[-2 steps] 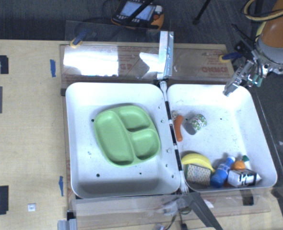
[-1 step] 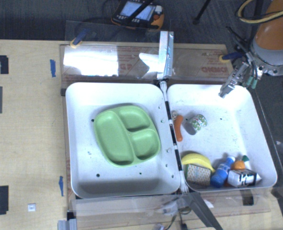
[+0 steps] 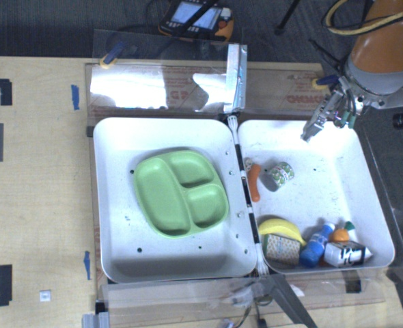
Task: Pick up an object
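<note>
— Near edge, lower right of the frame?
— I log a yellow plastic banana (image 3: 281, 228), a blue bottle (image 3: 313, 247) and a white carton with an orange cap (image 3: 346, 251), clustered in the right white bin (image 3: 372, 183).
— Mid-frame?
— An orange carrot (image 3: 254, 181) beside a small round can (image 3: 279, 174); a green divided plate (image 3: 181, 192) in the left white bin (image 3: 113, 183).
— Far?
— The two-finger gripper (image 3: 313, 129), upper right, nothing visibly held; I cannot tell its opening.

The arm (image 3: 382, 39) enters the view at 2 o'clock, orange band uppermost, wrist angled toward 8 o'clock, with the claw (image 3: 313, 129) extended downward and leftward from the grey wrist housing.
</note>
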Available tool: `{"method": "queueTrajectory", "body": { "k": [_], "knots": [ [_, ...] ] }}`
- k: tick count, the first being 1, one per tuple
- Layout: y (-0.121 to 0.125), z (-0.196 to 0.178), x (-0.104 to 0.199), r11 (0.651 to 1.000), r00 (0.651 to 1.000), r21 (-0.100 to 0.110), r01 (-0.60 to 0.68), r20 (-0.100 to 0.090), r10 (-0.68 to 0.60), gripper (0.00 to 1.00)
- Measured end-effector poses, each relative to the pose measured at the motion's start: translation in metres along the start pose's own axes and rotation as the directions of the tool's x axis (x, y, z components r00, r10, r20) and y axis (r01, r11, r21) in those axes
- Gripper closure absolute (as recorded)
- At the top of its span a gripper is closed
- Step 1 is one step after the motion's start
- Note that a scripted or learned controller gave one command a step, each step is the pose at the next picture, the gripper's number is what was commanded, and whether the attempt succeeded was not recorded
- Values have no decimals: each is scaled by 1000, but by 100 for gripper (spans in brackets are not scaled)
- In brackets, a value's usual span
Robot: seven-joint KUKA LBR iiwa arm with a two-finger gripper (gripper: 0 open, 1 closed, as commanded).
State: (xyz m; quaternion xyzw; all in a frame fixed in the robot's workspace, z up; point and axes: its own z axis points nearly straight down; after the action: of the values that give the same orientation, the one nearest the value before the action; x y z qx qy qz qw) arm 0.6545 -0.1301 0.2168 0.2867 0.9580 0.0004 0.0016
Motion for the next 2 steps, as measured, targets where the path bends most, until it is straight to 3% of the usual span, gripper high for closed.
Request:
{"method": "queueTrajectory", "body": {
  "k": [1,2],
  "knots": [
    [28,11,13,998,998,0,-65,-1,65,100],
    [19,56,16,794,794,3,-608,-2,608,100]
  ]
}}
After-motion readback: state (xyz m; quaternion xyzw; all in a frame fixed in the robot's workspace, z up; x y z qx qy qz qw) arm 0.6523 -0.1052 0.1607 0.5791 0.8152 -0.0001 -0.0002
